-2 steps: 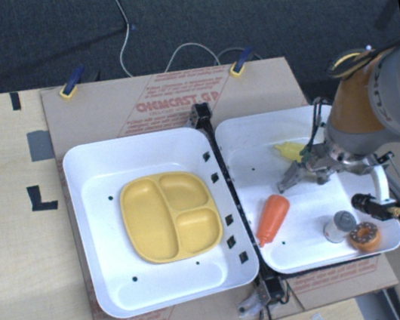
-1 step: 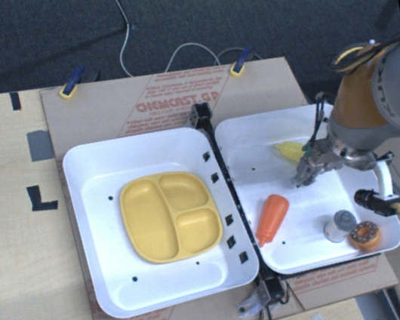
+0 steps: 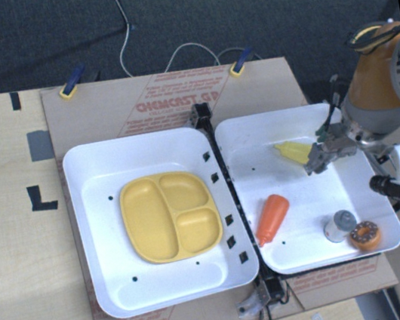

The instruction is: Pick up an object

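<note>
In the right bin (image 3: 309,255) lie a small yellow wedge-shaped object (image 3: 293,151), an orange carrot-like piece (image 3: 271,217), a grey can (image 3: 339,224) and a brown frosted donut (image 3: 366,235). My gripper (image 3: 317,161) reaches in from the right and hangs low over the bin's upper right part, its dark tip just at the right end of the yellow object. Whether it touches that object is unclear. The carrot lies below and to the left of the gripper, near the divider between the bins.
The left bin (image 3: 94,212) holds a yellow divided plate (image 3: 170,216). Both bins sit on a cardboard sheet (image 3: 174,99) with clamps at its back edge. A cable (image 3: 188,48) loops behind the bins. The arm's orange band (image 3: 373,79) rises at the right.
</note>
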You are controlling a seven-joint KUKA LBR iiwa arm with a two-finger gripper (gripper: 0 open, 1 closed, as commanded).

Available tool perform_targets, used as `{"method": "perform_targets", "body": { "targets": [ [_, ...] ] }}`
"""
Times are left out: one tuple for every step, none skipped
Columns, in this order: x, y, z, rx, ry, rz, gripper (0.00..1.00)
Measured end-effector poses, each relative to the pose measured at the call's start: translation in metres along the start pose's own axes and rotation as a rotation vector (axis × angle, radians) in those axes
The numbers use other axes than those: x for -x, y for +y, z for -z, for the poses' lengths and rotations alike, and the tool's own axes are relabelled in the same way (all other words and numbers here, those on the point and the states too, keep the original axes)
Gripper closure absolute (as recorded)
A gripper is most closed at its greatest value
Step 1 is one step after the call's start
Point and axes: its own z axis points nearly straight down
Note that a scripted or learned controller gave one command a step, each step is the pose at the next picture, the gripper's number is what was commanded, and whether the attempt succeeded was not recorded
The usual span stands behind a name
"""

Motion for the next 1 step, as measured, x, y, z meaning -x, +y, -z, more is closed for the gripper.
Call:
{"method": "perform_targets", "body": {
  "targets": [
    [0.0067,0.0025,0.0585,0.001,0.000,0.000,1.00]
  ]
}}
